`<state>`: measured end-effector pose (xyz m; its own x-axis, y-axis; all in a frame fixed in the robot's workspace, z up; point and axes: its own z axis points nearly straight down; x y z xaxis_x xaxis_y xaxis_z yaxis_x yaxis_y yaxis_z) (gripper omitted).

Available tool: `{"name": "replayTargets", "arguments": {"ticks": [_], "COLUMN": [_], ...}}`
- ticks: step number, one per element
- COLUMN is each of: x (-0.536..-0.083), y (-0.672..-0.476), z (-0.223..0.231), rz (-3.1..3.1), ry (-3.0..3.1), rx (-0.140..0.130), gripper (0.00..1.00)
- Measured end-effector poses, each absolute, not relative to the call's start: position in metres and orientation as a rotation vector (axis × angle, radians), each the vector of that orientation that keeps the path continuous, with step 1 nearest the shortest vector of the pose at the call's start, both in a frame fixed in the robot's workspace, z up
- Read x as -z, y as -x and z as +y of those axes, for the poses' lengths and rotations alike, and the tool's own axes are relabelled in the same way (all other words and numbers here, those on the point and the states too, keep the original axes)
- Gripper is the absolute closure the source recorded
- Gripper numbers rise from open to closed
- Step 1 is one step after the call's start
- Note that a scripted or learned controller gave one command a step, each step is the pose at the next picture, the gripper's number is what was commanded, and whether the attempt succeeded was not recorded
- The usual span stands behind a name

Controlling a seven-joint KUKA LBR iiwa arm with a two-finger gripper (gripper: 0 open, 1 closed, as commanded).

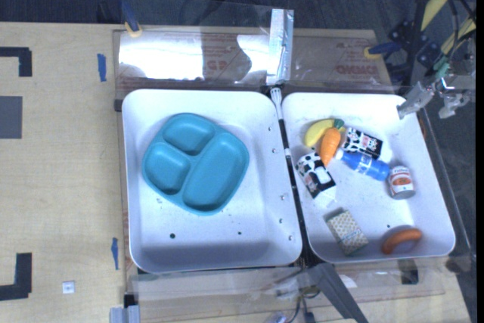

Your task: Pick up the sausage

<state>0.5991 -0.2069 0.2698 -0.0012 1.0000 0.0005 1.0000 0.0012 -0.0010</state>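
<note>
Left bin: it is holding a blue divided plate, sitting near its centre.
Right bin: carrot, banana, two cow-patterned cartons, a blue bottle, a small can and a speckled block are lying inside.
Sausage: it is lying in the right bin's near right corner, apart from the other items.
My gripper: I am hovering over the right bin's far right corner; I cannot tell its opening.

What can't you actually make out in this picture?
- Gripper: at the camera view's right edge, too small and cluttered to read.
- Small can: its label is too tiny to read.
- Sausage: lies in the right bin's front corner; whether it touches the wall is unclear.
</note>
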Motion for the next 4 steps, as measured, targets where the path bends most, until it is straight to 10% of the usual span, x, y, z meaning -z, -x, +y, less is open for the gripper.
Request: {"name": "replayTargets", "arguments": {"ticks": [1, 2, 3, 4], "x": [-0.241, -0.252, -0.436, -0.447], "y": [-0.661, -0.663, -0.629, -0.63], "z": [-0.195, -0.194, -0.214, -0.212], "rz": [-2.312, -2.32, -2.234, -2.244], "ry": [2.133, 2.133, 2.214, 2.212], "rx": [0.001, 0.002, 0.0, 0.001], "gripper": [0.0, 1.0, 1.0, 1.0]}}
